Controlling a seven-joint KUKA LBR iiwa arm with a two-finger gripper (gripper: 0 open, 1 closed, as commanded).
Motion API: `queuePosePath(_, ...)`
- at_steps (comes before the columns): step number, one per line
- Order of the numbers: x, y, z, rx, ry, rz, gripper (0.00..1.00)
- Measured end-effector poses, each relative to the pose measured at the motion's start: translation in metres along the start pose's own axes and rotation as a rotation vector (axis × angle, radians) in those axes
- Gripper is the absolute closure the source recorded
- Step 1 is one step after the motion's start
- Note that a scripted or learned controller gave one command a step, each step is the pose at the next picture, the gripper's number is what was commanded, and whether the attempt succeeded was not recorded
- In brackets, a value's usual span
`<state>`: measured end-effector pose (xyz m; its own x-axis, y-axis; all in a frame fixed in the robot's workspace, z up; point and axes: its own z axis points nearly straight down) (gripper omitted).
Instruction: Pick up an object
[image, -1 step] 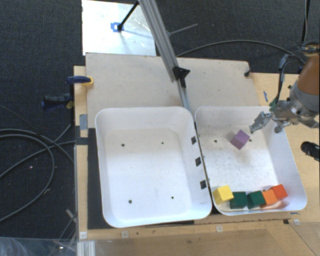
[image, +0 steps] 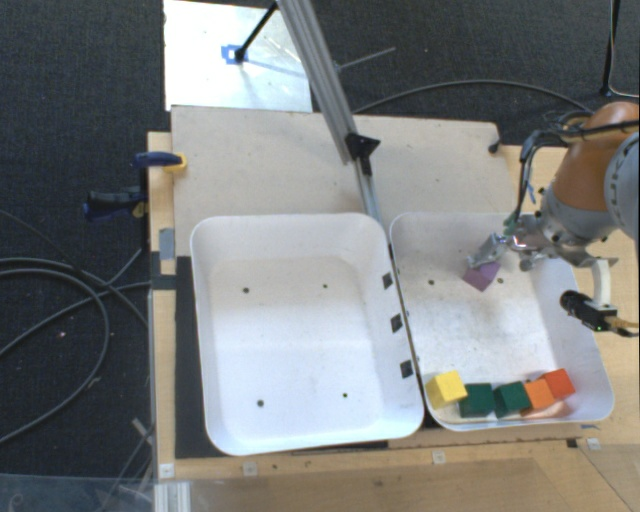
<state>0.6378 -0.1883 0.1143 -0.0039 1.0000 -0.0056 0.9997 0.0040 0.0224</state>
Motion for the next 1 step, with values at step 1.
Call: queuePosePath(1,0.0526,0.038,0.0224,0.014,0.007,-0.007,0.0)
